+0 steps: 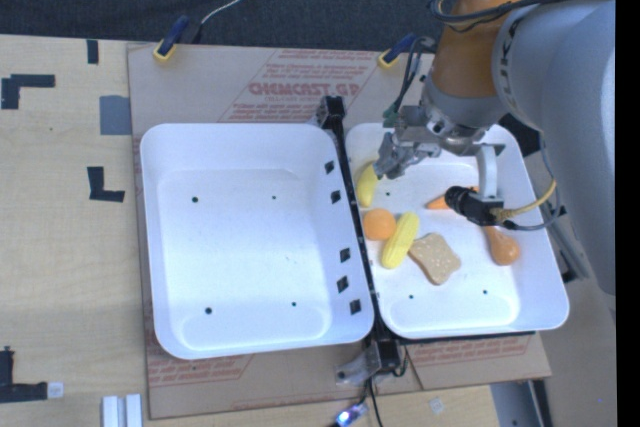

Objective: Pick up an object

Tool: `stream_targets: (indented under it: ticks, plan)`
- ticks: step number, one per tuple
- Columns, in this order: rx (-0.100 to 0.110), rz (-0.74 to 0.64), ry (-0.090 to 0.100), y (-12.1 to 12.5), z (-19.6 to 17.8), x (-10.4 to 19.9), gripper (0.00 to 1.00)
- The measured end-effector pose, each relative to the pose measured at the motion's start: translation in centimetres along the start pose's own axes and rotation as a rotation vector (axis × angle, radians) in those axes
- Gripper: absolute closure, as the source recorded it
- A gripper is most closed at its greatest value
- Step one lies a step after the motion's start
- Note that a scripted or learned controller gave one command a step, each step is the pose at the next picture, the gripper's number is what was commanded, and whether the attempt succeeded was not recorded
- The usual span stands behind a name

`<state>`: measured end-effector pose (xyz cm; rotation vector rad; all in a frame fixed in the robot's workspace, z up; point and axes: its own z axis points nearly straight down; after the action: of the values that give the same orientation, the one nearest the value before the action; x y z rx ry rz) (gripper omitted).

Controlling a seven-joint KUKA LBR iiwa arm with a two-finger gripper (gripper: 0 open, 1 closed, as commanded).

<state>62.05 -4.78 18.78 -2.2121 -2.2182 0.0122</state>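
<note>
Gripper (388, 163) hovers at right bin's (530, 315) 10 o'clock, just above a yellow piece (367, 185); can't tell claw state. Imo drop straight, centre on it, w/ room off the divider (345, 205).

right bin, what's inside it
In the right bin: a yellow banana-like piece under the hand, an orange ball, a corn cob, a bread slice, and a carrot-like piece. The arm covers the bin's far corner.

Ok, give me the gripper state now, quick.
Gripper: low in the right bin, just above a yellow piece; open or shut cannot be told.
</note>
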Motion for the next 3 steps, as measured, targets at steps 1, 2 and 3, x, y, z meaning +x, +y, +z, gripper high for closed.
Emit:
stream_targets:
  ticks: [1, 2, 3]
  plan:
    - [-0.020, -0.005, 0.000, 5.0, -10.1, 5.5, 1.00]
    - [-0.006, 0.003, 0.000, -4.9, -13.2, 5.2, 1.00]
    - [-0.014, -0.004, 0.000, -1.0, -18.9, 10.0, 1.00]
